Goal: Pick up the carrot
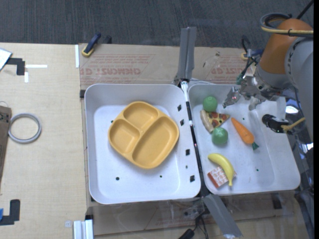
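Hovering over the far end of the right bin (pixel 279 178), the tool (pixel 242 97) hangs from the grey arm (pixel 294 49) with its orange band, which comes in from the right side. Its two fingers (pixel 232 97) are spread apart with nothing between them, and they sit above the bin floor near the far wall.

The carrot (pixel 242 131) lies flat on the floor of that bin, roughly in the middle of its width, running on a slant with its green tip toward the right wall. It is near the tool but apart from it, on the near side.

Just left of the carrot are a pizza slice (pixel 211 119) and a green round toy (pixel 219 136), close to the bin's left wall. Another green ball (pixel 210 103) sits beyond them, toward the far left corner. A banana (pixel 223 166) lies nearer the front left corner, touching a small red and white box (pixel 217 177).

The left bin (pixel 99 173) holds a yellow divided plate (pixel 143 134) near its centre. On the tabletop (pixel 45 173), well to the left of both bins, lies a roll of tape (pixel 22 127).
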`<action>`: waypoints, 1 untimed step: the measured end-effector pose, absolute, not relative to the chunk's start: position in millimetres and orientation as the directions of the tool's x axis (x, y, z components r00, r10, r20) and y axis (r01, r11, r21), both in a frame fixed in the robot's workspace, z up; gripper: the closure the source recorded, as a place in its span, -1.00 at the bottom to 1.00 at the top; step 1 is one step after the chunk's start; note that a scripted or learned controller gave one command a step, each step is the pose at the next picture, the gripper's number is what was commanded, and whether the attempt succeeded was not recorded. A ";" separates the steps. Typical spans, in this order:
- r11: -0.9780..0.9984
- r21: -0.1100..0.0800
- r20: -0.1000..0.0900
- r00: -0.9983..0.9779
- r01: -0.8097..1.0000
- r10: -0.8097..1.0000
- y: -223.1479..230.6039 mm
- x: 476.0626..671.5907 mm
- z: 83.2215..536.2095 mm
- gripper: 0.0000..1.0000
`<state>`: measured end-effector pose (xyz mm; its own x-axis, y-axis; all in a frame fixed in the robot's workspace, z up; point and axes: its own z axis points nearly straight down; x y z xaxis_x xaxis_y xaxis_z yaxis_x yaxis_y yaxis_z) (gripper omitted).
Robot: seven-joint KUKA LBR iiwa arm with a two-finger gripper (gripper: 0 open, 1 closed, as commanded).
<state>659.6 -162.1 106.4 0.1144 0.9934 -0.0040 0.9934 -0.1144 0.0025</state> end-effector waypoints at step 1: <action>-0.260 -0.003 -0.001 0.260 0.966 0.966 -154.7 598.6 91.1 -1.00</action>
